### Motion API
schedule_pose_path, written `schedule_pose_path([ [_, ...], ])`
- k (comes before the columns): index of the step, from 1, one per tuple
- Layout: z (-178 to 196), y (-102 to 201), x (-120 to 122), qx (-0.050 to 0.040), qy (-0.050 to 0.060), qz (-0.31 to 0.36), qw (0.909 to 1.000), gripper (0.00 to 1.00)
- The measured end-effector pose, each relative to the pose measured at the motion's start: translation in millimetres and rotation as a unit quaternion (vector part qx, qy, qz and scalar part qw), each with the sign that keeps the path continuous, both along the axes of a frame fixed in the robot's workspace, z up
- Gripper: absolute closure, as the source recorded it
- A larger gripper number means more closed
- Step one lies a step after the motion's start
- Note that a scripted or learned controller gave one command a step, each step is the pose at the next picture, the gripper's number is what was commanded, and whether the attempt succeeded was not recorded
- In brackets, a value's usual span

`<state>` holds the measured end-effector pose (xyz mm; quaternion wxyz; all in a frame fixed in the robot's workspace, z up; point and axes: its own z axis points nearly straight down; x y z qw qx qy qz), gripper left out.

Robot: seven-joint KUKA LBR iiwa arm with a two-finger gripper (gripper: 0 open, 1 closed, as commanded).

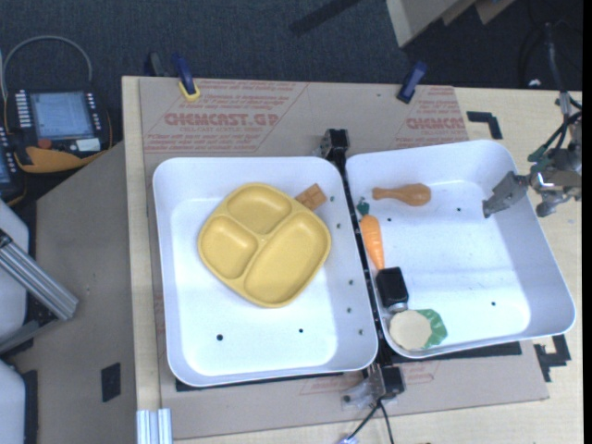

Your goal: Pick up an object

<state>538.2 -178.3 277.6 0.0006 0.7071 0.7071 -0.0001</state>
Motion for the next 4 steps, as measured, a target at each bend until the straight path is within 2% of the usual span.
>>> schedule_pose_path([
  [1,-51,11,1,0.0018,0.004,0.000,1.0000,0.00],
  [2,-114,6,-2,0.0018,0.004,-0.001,1.0000,0.00],
  [3,-169,6,8,0.0014,0.003,0.000,1.0000,0.00],
  [4,-155,5,9,-0.0001,-0.001,0.000,1.0000,1.00],
])
